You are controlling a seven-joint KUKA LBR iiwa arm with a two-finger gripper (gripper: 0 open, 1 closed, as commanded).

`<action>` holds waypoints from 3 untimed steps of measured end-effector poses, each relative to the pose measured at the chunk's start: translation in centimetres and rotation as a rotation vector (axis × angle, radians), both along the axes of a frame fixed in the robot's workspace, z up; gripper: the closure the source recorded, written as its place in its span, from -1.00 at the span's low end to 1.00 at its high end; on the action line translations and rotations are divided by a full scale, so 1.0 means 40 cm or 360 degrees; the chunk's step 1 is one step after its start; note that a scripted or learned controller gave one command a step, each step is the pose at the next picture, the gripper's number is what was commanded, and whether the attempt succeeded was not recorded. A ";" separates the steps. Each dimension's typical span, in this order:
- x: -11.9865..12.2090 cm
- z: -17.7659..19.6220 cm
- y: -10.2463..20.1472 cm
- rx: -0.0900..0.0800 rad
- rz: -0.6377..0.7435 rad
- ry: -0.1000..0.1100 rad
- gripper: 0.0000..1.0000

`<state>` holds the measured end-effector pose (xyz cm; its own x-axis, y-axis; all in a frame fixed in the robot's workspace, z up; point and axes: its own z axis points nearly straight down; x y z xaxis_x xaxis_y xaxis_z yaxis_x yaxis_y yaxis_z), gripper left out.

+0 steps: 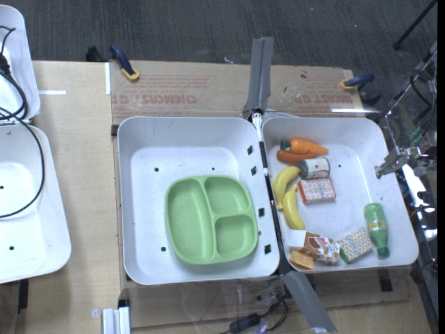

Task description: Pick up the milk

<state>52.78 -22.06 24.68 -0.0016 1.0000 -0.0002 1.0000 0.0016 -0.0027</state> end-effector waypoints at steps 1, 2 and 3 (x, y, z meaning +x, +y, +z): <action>0.008 -0.259 0.184 0.0002 0.0335 0.0003 -1.00; 0.009 -0.238 0.181 0.0001 0.0329 0.0003 1.00; 0.009 -0.238 0.181 0.0001 0.0330 0.0003 -1.00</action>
